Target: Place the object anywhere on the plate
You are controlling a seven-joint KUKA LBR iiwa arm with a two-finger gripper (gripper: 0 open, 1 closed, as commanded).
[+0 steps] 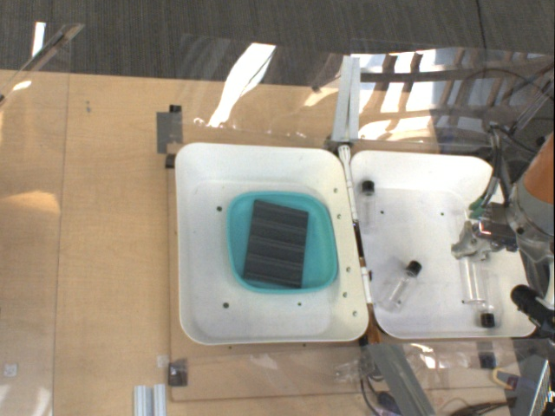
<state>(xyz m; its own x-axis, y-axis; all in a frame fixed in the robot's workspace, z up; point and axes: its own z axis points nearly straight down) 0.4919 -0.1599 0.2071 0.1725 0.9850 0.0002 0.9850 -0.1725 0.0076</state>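
The left bin (199,310) held a teal plate (323,250) near its middle, and a dark grey ribbed block (276,244) lay flat on the plate, slightly askew and wholly inside its raised rim. Judged by that position, the object already rested where the task wanted it. The right bin (425,319) carried three clear vials with black caps: one (368,199) against the wall shared with the left bin, one (400,283) loose and slanted on the floor, one (476,295) lying below the tool. The gripper (482,236) hung at the right side of this bin, well apart from the plate, with nothing seen between its fingers; whether they stood parted or closed could not be made out. The arm's (539,189) orange band showed at the frame's edge above it.
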